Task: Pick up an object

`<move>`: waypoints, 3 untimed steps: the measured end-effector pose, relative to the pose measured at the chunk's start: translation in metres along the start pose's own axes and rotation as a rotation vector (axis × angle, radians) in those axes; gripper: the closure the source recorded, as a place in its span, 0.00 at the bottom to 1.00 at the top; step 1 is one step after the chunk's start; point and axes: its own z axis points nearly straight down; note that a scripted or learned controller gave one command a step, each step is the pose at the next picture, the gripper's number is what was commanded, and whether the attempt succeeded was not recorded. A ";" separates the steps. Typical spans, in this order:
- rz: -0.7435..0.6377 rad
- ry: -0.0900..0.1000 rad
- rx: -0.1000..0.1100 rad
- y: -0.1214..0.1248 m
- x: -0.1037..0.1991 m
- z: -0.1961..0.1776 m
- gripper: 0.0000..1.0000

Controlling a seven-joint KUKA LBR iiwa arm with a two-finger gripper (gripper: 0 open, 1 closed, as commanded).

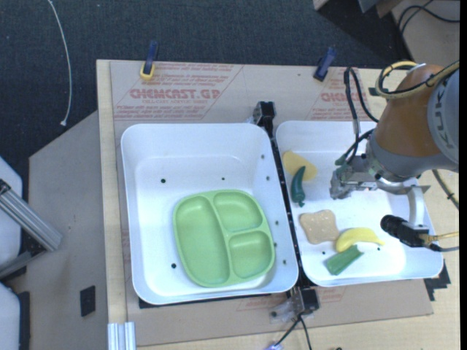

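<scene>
Pick candidates all sit in the right bin (408, 272):
- dark green pepper (298, 185) against its left edge
- pale yellow piece (298, 163) just behind the pepper
- tan bread slice (319, 226) near the middle
- banana (358, 238) and green stick (343, 261) touching each other toward the front edge

All five are lying flat on the bin floor and nothing is lifted.

The end effector (349, 184) sits over the right bin's middle, between the pepper and the right edge, behind the bread slice. Can't tell whether it's released or clenched, and I see nothing carried in it.

My read: still at the approach stage, with descend, grasp and lift all left to do. The pepper or the bread is the nearest target.

The left bin (146, 195) holds only a green divided plate (219, 239) toward its front edge.
</scene>
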 end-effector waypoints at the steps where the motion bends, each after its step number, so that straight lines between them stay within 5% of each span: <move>1: 0.000 0.000 -0.003 -0.001 -0.005 -0.063 1.00; 2: -0.001 0.000 0.000 0.000 -0.005 -0.079 1.00; 3: -0.005 0.002 0.001 0.018 0.048 -0.086 1.00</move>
